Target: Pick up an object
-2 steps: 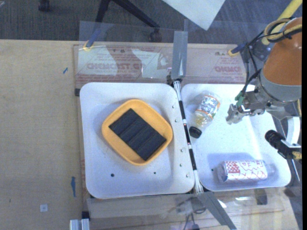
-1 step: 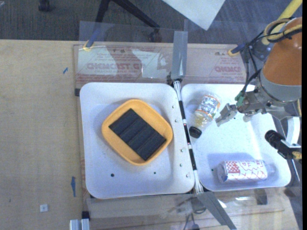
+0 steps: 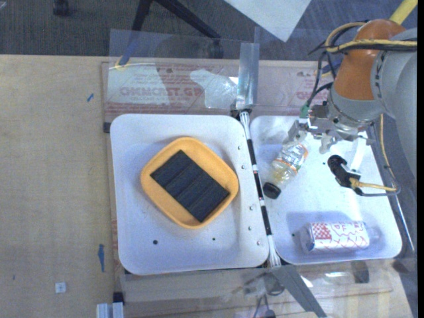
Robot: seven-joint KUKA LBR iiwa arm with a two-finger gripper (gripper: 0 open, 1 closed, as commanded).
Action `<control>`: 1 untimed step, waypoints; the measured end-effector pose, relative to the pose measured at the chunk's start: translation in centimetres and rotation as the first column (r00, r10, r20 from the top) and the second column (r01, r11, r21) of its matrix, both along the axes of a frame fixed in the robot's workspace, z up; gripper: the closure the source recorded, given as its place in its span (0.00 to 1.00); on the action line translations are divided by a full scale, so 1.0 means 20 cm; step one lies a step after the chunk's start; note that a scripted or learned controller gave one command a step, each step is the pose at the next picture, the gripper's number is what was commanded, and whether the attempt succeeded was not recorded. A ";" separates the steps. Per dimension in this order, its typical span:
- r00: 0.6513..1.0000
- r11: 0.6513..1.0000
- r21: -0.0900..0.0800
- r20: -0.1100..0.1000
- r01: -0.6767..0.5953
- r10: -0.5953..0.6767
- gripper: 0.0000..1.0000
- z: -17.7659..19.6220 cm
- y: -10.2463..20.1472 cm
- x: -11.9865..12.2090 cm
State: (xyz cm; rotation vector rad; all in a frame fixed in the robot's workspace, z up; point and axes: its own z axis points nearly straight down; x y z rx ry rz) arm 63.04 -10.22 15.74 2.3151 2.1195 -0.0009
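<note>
1. Over the right bin (image 3: 391, 240), near its far edge, the gripper (image 3: 310, 135) hangs from the grey arm with the orange band (image 3: 358, 52); its two fingers are spread apart with nothing between them.
2. Just below the gripper, a small clear plastic bottle (image 3: 286, 165) with a black cap lies on its side, slanted, the cap end pointing toward the divider between the bins and resting close to it. One fingertip (image 3: 292, 134) sits just beside the bottle's upper end; whether they touch is unclear.
3. Near the front edge of the same bin, a pack with a red-and-white checked pattern (image 3: 336, 235) lies flat, well apart from the bottle.
4. A black cable clip with a yellow wire (image 3: 344, 172) dangles over the right bin beside the gripper.
5. Across the divider, the left bin (image 3: 132, 244) holds an orange-yellow dish with a dark ribbed insert (image 3: 189, 181), lying tilted near the bin's middle.
</note>
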 end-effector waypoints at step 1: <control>0.991 0.991 -0.001 0.012 -0.131 0.131 0.00 -0.32 -0.02 0.04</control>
